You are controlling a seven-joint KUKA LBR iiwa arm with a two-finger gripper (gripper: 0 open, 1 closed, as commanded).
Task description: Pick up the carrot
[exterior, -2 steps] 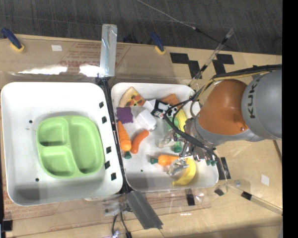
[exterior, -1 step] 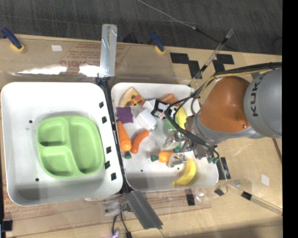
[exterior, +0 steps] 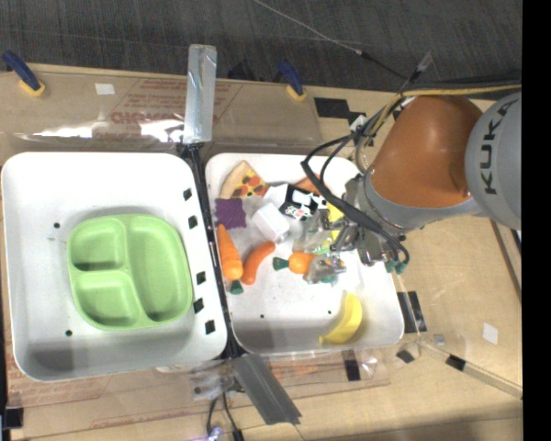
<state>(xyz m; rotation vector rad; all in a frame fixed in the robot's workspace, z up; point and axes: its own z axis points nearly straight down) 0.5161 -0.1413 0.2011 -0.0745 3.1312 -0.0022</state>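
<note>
The carrot (exterior: 227, 252) is a long orange piece with a green tip. It lies along the left wall of the right bin (exterior: 285, 333), beside a shorter orange-red piece (exterior: 256, 262). My gripper (exterior: 326, 266) hangs low over the middle of the right bin, to the right of the carrot and apart from it. A small round orange item with a dark green stem (exterior: 298, 263) lies right against the gripper's left side. The wrist and cables cover what is under the gripper.
A purple block (exterior: 230, 212), a pizza slice (exterior: 243, 182) and a white block (exterior: 268, 220) lie at the back of the right bin. A banana (exterior: 346, 320) rests near its front right corner. The left bin (exterior: 37, 182) holds a green divided plate (exterior: 129, 269).
</note>
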